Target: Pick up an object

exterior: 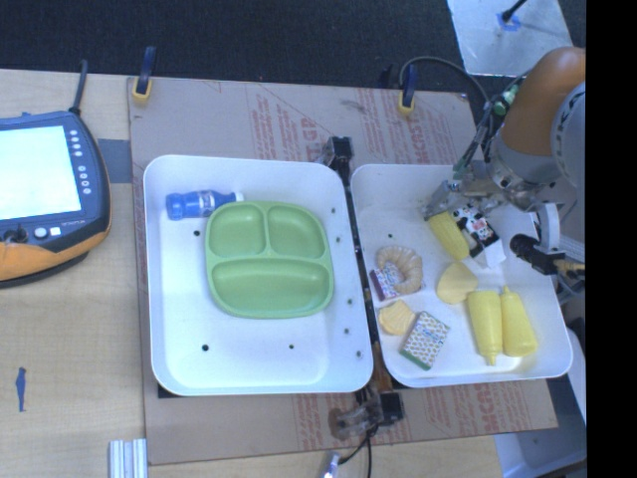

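Note:
My gripper (476, 223) hangs low over the far part of the right bin (398, 189), at the end of the grey arm with its orange band (555, 76). Its tip is right beside a yellow block (447, 235), touching it or nearly so. Closer to the front of that bin lie a ring-shaped pastry (400, 265), a small purple item (382, 285), a pale yellow round piece (456, 284), a tan cracker (396, 317), a patterned box (426, 339) and two yellow cobs (486, 324) (518, 323) side by side.
The left bin (179, 347) holds a green divided plate (269, 259) and a blue bottle (199, 203) at its far left corner. A tablet-like pendant (45, 189) rests on the bench at the far left. Clamps and cables sit between the bins.

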`<state>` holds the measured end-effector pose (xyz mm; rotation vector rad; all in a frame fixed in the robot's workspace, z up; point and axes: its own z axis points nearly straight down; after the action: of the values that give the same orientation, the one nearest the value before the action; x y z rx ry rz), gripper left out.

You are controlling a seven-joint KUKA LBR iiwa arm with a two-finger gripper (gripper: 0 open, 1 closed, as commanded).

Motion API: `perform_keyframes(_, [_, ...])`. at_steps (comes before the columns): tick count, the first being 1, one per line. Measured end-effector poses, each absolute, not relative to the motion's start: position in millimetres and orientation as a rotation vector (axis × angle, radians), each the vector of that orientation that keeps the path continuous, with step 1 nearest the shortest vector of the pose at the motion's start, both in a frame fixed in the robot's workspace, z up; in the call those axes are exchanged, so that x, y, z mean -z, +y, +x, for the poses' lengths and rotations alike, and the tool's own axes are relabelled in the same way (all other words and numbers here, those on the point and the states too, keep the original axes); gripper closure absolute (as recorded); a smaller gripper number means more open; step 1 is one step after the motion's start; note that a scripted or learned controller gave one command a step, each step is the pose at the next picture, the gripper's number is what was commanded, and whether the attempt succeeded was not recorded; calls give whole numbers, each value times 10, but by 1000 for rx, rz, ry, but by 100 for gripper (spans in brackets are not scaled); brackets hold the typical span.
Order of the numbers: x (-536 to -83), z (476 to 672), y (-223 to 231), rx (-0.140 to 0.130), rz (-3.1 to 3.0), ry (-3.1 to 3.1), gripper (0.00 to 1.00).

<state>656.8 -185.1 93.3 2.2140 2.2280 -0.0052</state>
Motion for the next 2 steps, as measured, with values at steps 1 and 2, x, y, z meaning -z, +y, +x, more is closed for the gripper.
perform_keyframes(1, [-1043, 6574, -1855, 4, 2212, 2230, 100])
perform_keyframes(2, [-1041, 6573, -1854, 4, 2213, 2230, 0])
